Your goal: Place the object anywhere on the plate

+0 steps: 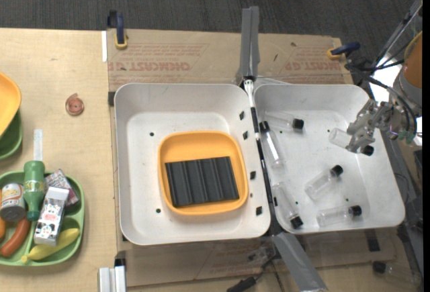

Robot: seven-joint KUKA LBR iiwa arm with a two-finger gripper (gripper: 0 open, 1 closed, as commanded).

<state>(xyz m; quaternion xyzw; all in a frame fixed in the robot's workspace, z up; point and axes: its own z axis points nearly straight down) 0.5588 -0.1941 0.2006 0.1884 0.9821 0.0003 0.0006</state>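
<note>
- Two shallow white bins side by side on the bench: left bin (134, 217) and right bin (383, 210), meeting at a hinged seam in the middle.
- Inside the left bin, an orange plate (200, 143), squarish with rounded corners, lying flat near the bin's centre; on it a dark ribbed insert (201, 180), slightly skewed.
- Scattered across the right bin, several clear vials with black caps: one near the top (287, 124), one long one along the left wall (271, 148), one mid-floor (322, 180), one at the lower right (338, 215), one at the lower left (287, 210).
- Reaching in from the right, grey arm (411, 82) with gripper (361, 141) low over the upper right part of the right bin.
- Between the fingers, what looks like a clear vial (344, 138), black cap beside the tips; hand apparently closed around it, though blurred and hard to confirm.
- Well apart from the plate, that vial within the right bin, not over the left one.
- Off to the left on the bench, a green tray (70, 244) of toy food and a small bottle (33, 191), beside an orange bowl (8, 104) and a small pink disc (74, 105).
</note>
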